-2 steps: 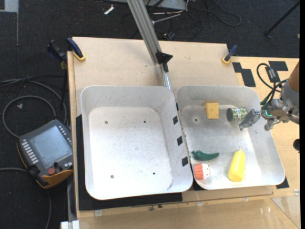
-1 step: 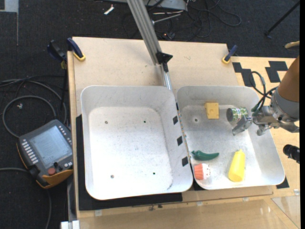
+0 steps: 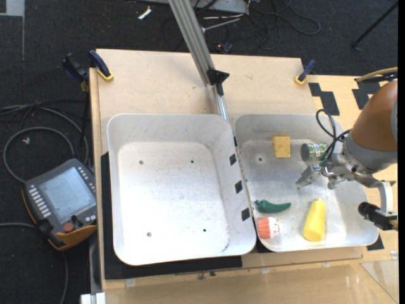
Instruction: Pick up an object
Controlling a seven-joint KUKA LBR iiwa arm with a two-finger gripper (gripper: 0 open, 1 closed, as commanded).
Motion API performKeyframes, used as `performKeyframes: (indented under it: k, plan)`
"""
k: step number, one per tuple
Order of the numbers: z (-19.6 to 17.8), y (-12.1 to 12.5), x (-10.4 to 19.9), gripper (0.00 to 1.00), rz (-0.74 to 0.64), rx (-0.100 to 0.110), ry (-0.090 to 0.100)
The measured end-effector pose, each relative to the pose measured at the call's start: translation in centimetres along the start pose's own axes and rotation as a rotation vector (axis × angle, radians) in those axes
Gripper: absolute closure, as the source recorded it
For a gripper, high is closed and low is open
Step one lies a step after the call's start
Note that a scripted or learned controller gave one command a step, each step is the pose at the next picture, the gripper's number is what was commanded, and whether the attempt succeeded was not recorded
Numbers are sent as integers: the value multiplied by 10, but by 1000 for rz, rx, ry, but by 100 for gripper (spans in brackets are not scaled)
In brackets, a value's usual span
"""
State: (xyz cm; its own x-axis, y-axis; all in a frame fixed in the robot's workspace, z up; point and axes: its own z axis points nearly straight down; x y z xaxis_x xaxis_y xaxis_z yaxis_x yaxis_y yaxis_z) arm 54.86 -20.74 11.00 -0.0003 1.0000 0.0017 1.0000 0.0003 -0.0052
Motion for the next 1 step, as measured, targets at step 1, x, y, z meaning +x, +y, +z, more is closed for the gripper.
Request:
performKeyframes:
  k: [1]
  plan:
    - [15,1,1,0,0,-5,-2]
